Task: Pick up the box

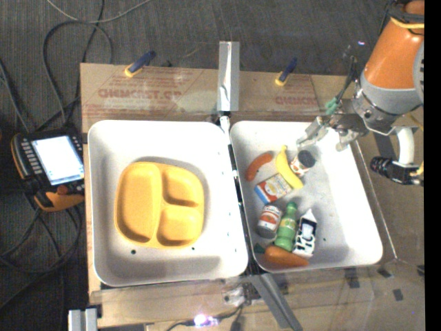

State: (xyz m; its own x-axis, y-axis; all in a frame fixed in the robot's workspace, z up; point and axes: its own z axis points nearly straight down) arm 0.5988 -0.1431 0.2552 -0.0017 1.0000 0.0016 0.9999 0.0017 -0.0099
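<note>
Orange-blue box (flat) — right bin

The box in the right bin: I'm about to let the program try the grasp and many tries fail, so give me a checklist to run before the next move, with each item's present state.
1. The box is in view in the right bin: ok.
2. Gripper over the right bin: ok, near its upper edge.
3. Gripper lined up above the box: not ok, it is up and to the right of it.
4. Room around the box: not ok, the banana lies against it and the sausage is close.
5. Finger state: cannot tell.
6. Yellow tray in the left bin, out of the path: ok.
</note>
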